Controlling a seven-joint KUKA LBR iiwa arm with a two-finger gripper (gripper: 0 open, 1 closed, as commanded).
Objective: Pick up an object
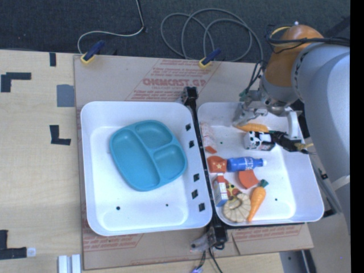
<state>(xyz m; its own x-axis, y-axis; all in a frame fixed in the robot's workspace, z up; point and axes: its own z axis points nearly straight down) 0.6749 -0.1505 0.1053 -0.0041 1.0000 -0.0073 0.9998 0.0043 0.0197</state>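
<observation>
Camera view: arm (307,67) reaches over right bin (301,206); jaws (248,114) state unclear.

You can make out red printing on the brown cardboard sheet (165,81) under the bins, at upper centre of the frame just above the left bin's far rim; the letters run slanted and seem to begin "CHEMCAST", but you cannot read them with certainty. A second red line beneath it is too small to read. The blue bottle (244,164) in the right bin carries a white label too blurred to read.
</observation>
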